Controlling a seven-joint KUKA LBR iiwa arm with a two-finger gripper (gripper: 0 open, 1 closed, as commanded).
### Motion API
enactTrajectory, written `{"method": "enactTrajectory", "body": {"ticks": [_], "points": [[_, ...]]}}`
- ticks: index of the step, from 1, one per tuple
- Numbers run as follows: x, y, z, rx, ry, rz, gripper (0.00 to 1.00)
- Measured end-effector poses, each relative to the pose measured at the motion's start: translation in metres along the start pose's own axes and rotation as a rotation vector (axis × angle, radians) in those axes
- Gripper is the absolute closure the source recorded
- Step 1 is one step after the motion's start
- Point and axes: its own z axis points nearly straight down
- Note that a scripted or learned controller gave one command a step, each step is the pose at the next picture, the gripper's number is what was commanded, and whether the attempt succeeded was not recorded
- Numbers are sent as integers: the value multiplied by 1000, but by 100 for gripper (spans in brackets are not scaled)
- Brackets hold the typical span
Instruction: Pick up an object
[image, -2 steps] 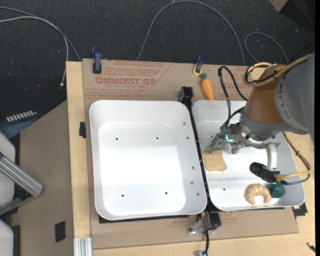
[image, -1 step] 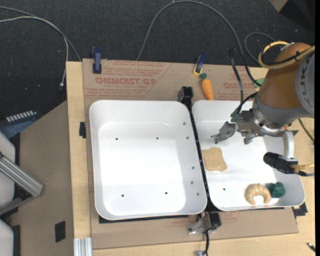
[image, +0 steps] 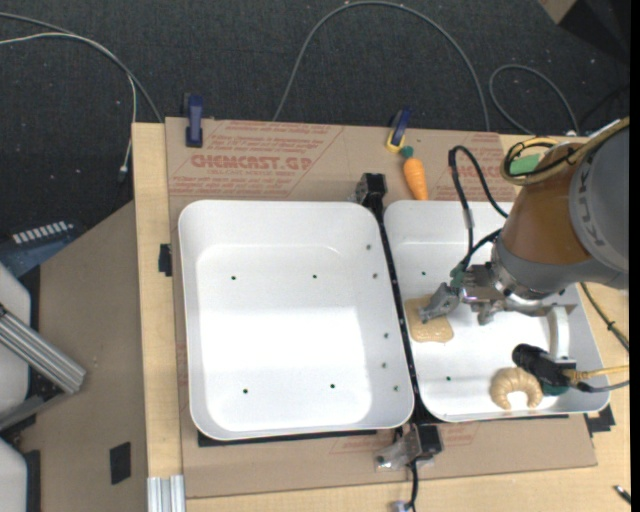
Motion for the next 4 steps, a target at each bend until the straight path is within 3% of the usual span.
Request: {"method": "enactTrajectory", "body": {"ticks": [1, 2, 3, 4], "points": [[-19, 41, 25, -6, -1, -1, 0], [10, 0, 29, -9, 0, -2, 0], [-1, 44, 29, -10, -1, -2, 0], [-36, 44, -40, -11, -2, 1, 0]]}}
